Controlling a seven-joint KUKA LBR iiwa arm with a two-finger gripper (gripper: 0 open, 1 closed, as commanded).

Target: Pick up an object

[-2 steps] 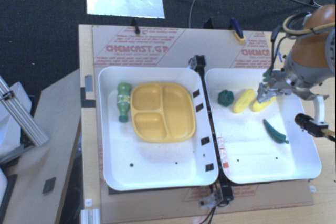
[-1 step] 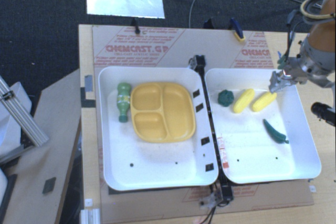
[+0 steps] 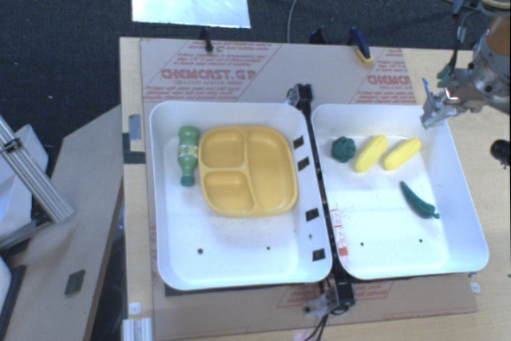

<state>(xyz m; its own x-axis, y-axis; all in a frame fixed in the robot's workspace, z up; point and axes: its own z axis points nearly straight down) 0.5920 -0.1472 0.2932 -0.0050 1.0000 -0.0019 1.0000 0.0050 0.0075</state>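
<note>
In the right bin (image 3: 447, 251) lie a dark green round piece (image 3: 343, 148), two yellow corn-like pieces (image 3: 370, 153) (image 3: 401, 153) and a dark green pepper-like piece (image 3: 418, 200). The left bin (image 3: 172, 251) holds a yellow divided plate (image 3: 246, 170) and a green bottle (image 3: 188, 155) lying beside it. My gripper (image 3: 432, 111) hovers over the right bin's far right corner, up and to the right of the corn pieces, with nothing seen between its fingers.
A black divider with clips (image 3: 313, 172) runs between the bins. A blue clamp (image 3: 361, 45) and cables sit on the board behind them. A metal frame (image 3: 32, 180) stands at the left, off the bench.
</note>
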